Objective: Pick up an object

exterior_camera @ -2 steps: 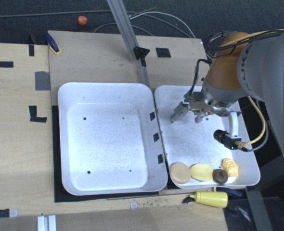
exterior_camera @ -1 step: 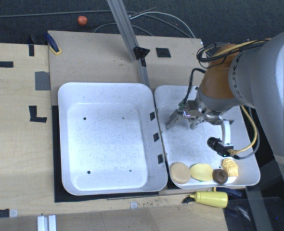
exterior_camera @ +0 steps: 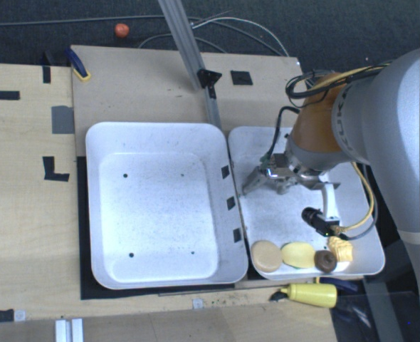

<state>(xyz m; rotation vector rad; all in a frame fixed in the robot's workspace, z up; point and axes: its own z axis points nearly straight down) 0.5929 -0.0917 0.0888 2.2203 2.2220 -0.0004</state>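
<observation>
Arm over right bin (exterior_camera: 352, 262); gripper (exterior_camera: 267, 180) spread wide, holding nothing. Approach step. Next: descend on yellow piece (exterior_camera: 296, 254) near front wall.

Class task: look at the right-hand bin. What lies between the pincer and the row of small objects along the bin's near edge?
In the camera view, bare white bin floor lies between the pincer and the row of small objects.

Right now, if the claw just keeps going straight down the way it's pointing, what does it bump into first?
Probably just the bare floor of the right bin. The claw points down near the bin's left wall, and the round things lie off toward the front. Depth is hard to judge.
</observation>
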